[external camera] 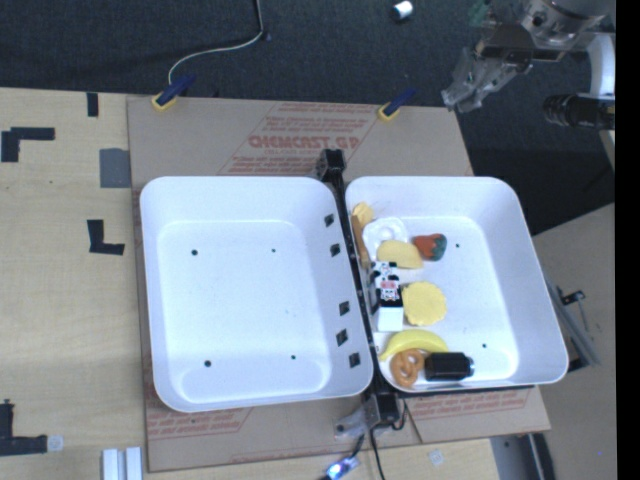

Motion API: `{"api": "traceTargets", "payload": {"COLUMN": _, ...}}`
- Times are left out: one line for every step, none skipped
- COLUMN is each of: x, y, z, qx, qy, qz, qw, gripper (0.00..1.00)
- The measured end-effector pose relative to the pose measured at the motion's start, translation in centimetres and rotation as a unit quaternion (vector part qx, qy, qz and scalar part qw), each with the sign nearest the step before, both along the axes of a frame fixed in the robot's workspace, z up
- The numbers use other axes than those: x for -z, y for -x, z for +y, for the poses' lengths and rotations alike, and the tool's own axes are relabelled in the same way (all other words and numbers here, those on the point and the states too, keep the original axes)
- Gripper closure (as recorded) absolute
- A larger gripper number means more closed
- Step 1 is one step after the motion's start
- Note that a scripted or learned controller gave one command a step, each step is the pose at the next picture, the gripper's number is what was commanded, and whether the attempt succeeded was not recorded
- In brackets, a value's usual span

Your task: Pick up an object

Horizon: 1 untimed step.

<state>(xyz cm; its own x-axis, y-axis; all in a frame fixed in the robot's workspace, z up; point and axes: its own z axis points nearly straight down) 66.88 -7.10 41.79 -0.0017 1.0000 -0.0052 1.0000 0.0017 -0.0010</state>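
Hand (478, 80) is up high past the far rim of the right bin (505, 200), over the dark floor, well apart from every object. Can't tell how it's set: blurred and seen from above. Nothing visibly held.

All pickable stuff sits below and to the left of the hand in this view, packed against the right bin's inner wall next to the divider. From nearest the hand outward: white round piece (385, 233), red-and-green item (430, 246), yellow wedge (398, 255), small black-and-white box (388, 290), yellow disc (424, 304), banana (412, 343), pretzel (405, 368), black block (447, 366). Left bin (170, 208) lies further off on that same side.

Risks, as a guess:
- Objects touch or overlap, so a descent could clip two at once or shove a neighbour.
- Cluster hugs the wall, so one side of the hand may hit the rim or divider.
- Flat disc and wedge lie low, likely slip grasps.
- Banana curves over the pretzel and could roll.

Writing: red print on the cardboard (300, 138) under the bins, below-left of the hand, looks like "CHEMCAST GP", not sharp. Box label too small to read.
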Motion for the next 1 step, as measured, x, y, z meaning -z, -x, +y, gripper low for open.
{"api": "traceTargets", "payload": {"x": -0.98, "y": -0.03, "z": 0.03, "qx": 0.000, "qy": 0.0008, "qz": 0.000, "qw": 1.0000, "gripper": 1.00}}
